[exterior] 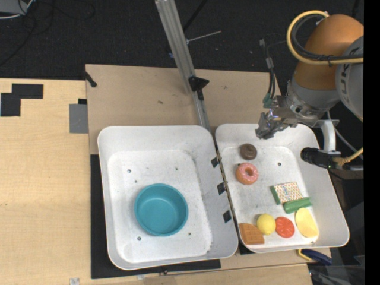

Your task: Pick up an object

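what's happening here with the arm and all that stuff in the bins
A grey and orange robot arm reaches in from the right, its pincer hanging over the far rim of the right bin. That bin holds a brown donut, a pink donut and other small toy foods, all lying untouched. The left bin holds a teal bowl. Nothing has been picked up yet.

this was a robotics lab. an industrial arm (323,58) reached over a plywood bench (142,94) bearing two white bins (119,141), toy food (247,173) lay in the right one, an aluminium rail (178,40) stood at the far edge, and loose cables (24,5) ran over the dark floor.
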Controlling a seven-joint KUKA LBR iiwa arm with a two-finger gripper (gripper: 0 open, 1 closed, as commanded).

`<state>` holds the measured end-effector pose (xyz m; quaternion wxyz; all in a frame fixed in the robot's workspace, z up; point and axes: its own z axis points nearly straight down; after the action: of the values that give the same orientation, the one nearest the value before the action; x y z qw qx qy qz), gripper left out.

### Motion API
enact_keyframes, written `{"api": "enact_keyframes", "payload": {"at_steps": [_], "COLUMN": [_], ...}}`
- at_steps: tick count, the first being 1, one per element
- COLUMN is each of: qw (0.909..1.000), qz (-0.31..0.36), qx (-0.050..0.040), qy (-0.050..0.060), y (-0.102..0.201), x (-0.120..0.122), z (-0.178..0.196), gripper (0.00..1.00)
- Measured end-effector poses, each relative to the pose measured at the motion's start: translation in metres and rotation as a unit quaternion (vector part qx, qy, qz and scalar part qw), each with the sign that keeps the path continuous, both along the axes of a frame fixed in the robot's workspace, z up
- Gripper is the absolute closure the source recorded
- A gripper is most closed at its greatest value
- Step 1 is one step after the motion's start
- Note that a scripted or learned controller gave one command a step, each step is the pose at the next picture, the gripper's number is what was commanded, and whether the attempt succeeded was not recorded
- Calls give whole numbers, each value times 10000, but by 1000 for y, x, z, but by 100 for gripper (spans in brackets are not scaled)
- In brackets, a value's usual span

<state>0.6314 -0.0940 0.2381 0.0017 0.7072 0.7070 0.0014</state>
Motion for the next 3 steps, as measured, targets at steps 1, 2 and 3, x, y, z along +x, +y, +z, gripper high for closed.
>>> {"api": "enact_keyframes", "payload": {"at_steps": [1, 2, 3], "qw": [10000, 10000, 10000], "qz": [14, 16, 14], "qx": [5, 5, 6], "qy": [25, 29, 24], "y": [46, 93, 135], "x": [-10, -17, -14], "z": [-8, -15, -12], "gripper": [100, 100, 100]}}
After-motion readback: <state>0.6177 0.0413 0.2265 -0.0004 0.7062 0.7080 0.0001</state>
